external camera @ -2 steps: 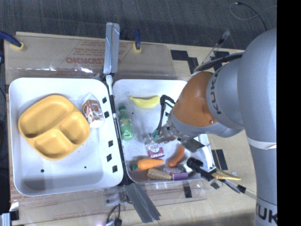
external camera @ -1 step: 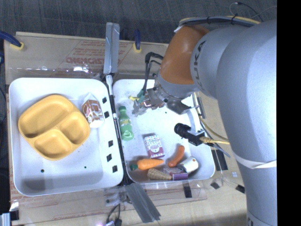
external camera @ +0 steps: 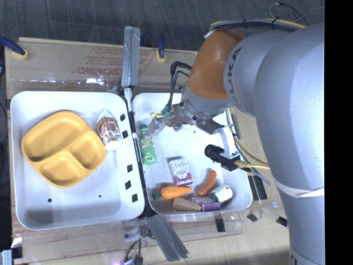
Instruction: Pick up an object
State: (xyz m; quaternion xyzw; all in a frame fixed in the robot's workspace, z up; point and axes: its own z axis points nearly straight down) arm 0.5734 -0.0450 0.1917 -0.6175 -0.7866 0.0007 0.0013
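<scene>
My gripper (external camera: 161, 120) hangs low over the upper left part of the right bin (external camera: 242, 203), under the arm's orange band. Just left of and below it lies a green bottle (external camera: 148, 148) against the bin's left wall. Lower in that bin are a maroon packet (external camera: 180, 170), an orange carrot (external camera: 176, 192), a red sausage-like piece (external camera: 208, 182), a waffle cone (external camera: 187, 204) and a white cylinder (external camera: 223, 193). Nothing shows clearly inside the gripper; the wrist hides part of the bin's top.
The left bin (external camera: 33, 208) holds a yellow divided plate (external camera: 63, 148) and a small brown-and-white carton (external camera: 108, 130) by its right wall. A black part (external camera: 218, 153) juts out at the right bin's right side. The big grey arm covers the right side.
</scene>
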